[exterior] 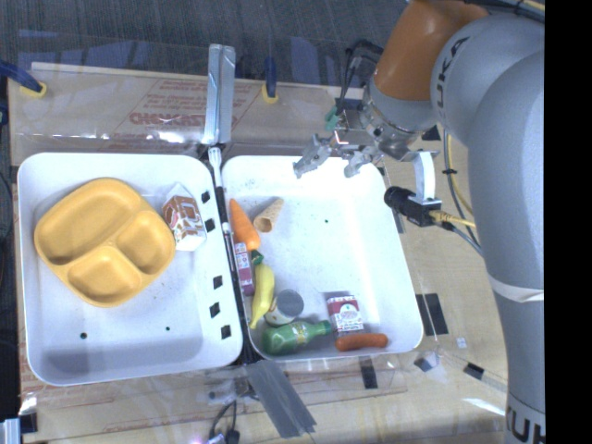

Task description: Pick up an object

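Two white bins sit side by side on the bench. The left bin (55,340) holds two things: one yellow divided tray (104,239) on its left side, and one small brown-and-white carton (184,217) just beside the tray's right edge, near the divider between the bins.

The right bin (370,248) holds seven things, most of them gathered along its left wall and near edge. One carrot (243,226) lies against the left wall, with one ice cream cone (268,214) just to its right. Below the carrot lies one dark red wrapped bar (244,269), then one yellow banana (263,294) running toward the near edge. One small grey can (289,303) stands beside the banana's lower end, touching one green bottle (294,335) that lies on its side along the near wall. To the right of the bottle stands one red can (345,312), and one orange sausage (362,341) lies just in front of it.

The gripper (331,158) hangs over the far edge of the right bin, well apart from all the things in it. Its two fingers are spread apart, with nothing between them. The grey arm (490,91) with its orange band reaches in from the right.
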`<state>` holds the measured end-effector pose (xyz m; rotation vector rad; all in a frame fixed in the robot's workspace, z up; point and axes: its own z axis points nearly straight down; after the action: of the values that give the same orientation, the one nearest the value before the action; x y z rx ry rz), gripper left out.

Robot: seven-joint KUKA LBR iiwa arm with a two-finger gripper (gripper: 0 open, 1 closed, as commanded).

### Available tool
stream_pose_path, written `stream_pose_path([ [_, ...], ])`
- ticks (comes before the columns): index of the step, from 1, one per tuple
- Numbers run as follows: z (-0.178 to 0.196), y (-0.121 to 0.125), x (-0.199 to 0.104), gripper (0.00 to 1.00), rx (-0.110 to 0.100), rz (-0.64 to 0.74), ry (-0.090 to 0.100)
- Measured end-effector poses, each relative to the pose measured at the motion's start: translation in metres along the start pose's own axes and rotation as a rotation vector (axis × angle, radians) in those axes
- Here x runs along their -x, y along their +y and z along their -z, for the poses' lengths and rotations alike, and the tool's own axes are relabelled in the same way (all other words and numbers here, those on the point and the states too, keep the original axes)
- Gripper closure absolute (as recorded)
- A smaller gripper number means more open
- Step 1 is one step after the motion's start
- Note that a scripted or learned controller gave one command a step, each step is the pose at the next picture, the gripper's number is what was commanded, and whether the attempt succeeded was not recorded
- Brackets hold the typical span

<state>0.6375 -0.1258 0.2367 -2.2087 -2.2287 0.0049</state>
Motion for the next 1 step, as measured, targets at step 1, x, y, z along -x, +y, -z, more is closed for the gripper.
stream_pose_path([
  [1,-0.0456,-0.0276,-0.0608,0.0,0.001,0.145,0.0],
])
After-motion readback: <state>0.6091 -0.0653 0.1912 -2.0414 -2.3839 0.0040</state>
